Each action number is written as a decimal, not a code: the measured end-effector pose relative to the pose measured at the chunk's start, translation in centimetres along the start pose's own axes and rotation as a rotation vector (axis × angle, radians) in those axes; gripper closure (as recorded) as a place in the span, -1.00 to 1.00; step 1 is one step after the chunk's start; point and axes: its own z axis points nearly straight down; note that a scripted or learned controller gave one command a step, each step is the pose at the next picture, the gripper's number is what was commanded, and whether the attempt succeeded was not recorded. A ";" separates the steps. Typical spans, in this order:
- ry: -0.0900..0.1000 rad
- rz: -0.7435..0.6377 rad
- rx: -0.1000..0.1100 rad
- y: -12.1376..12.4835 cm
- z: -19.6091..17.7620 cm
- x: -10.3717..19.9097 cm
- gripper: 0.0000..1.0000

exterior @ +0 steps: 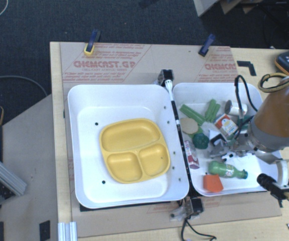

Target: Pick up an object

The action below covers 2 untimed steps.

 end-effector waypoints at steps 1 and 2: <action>-0.002 0.005 0.015 -0.6 -0.3 -0.2 1.00; -0.005 0.003 0.009 -0.6 -6.7 -0.1 1.00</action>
